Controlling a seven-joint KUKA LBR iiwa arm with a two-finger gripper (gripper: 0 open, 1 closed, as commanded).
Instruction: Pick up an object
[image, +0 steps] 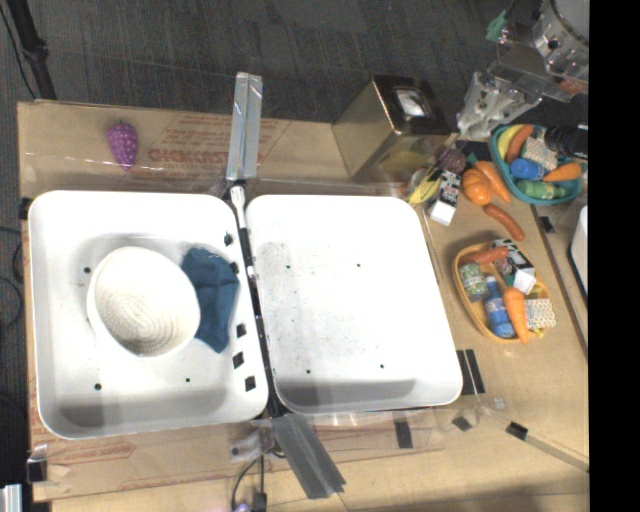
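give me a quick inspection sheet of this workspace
surface: bench with left bin and right bin side by side
job's things: white woven hat touching blue cloth, both in left bin
clutter: purple toy, yellow bowl of toys, teal bowl of toys, brown box
grippers: tool at top right, off the bins; finger state unclear
cables: cable at bottom edge
surroundings: dark floor

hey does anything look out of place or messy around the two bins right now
One thing: a purple object lies alone on the cardboard beyond the left bin, outside both bins. Inside that bin, a blue cloth sits crumpled against a white hat. Toys spill beside the baskets on the right.
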